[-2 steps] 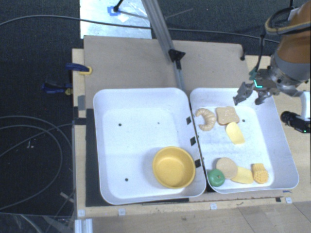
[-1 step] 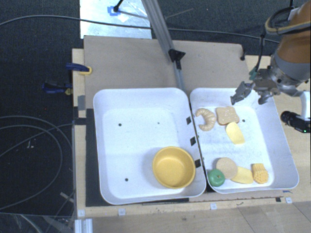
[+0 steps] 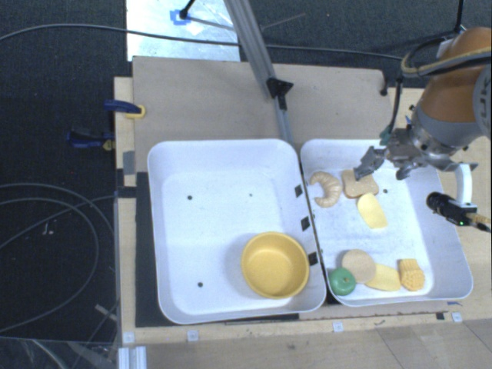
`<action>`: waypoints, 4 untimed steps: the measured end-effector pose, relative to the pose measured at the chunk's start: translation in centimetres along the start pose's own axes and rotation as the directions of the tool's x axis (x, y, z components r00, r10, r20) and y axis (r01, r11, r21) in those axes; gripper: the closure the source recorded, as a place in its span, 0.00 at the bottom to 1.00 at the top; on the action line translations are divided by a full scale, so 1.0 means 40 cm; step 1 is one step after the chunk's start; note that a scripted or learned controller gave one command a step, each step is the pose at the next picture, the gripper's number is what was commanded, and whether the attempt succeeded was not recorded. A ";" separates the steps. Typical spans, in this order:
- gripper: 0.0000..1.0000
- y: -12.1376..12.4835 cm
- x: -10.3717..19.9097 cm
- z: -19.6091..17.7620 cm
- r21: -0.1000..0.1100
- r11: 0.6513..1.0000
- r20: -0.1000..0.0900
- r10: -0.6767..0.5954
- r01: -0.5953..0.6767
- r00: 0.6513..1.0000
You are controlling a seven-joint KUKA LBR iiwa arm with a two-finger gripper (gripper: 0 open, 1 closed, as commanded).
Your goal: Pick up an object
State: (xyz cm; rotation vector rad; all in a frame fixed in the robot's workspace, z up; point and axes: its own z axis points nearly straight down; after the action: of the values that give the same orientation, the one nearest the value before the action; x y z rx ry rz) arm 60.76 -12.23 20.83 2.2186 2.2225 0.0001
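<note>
The right bin holds a tan croissant, a light brown bread slice, a pale yellow block, a round beige bun, a green ball, a yellow wedge and an orange ridged piece. My gripper hangs over the far part of this bin, open, with nothing between its fingers. Its left finger stands just above the bread slice's far edge.
A yellow bowl sits at the near right of the left bin. A slanted grey pole runs down to the gap between the bins. A black part on the arm overhangs the right bin's right rim.
</note>
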 end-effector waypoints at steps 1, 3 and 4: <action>0.00 0.017 0.019 0.122 0.002 1.000 -0.001 -0.003 0.003 1.000; 1.00 0.028 0.014 0.232 -0.011 1.000 -0.001 0.000 0.000 1.000; 1.00 0.017 0.033 0.111 -0.002 1.000 0.000 -0.003 0.003 1.000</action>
State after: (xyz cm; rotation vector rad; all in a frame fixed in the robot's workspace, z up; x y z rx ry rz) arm 61.42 -10.90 16.40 2.2144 2.2253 0.0027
